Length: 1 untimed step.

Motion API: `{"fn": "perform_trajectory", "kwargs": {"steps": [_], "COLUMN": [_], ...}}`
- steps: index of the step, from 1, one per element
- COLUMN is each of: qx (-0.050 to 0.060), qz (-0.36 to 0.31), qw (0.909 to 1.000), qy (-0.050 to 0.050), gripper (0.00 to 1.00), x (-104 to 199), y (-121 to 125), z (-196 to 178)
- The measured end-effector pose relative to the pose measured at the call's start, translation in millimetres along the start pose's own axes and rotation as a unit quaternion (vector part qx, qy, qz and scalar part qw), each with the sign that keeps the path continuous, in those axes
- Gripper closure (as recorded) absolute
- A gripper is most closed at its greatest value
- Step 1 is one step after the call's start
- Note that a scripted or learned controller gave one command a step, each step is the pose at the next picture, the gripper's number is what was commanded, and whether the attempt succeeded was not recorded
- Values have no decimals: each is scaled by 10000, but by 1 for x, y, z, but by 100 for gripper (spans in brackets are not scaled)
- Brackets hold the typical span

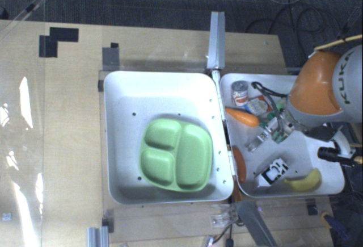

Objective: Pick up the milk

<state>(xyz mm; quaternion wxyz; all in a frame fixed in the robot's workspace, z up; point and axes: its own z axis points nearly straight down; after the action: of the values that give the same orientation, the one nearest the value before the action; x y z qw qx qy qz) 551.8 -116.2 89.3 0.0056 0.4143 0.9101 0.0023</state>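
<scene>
Left bin (119, 126): holds a green divided plate (177, 154), lying flat and a little right of the bin's middle; no part of the task.
Divider: a reddish item (240, 165) lies along the left wall of the right bin (329, 186), just over the rim from the plate.
Right bin, far end: a small can (240, 91) by the top left corner; a carrot (242, 117) slanting just below it.
Milk (274, 172): my guess is the small black-and-white carton near the front of the right bin, lying tilted, with a banana (302, 181) just beside it on the right.
Gripper (265, 133): hangs in the middle of the right bin, between carrot and carton; whether it is spread or pressed together I cannot tell.
Arm (317, 92): reaches in from the right, orange band over the bin's far right.
Doing it well: shift toward the front over the carton; square the wrist to its narrow sides; descend clear of the banana; close only once it is straddled.
</scene>
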Motion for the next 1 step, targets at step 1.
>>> {"fn": "perform_trajectory", "kwargs": {"steps": [1], "qx": [112], "qz": [-361], "qw": [9992], "qy": [111], "gripper": [0], "x": [-72], "y": [66], "z": [1]}}
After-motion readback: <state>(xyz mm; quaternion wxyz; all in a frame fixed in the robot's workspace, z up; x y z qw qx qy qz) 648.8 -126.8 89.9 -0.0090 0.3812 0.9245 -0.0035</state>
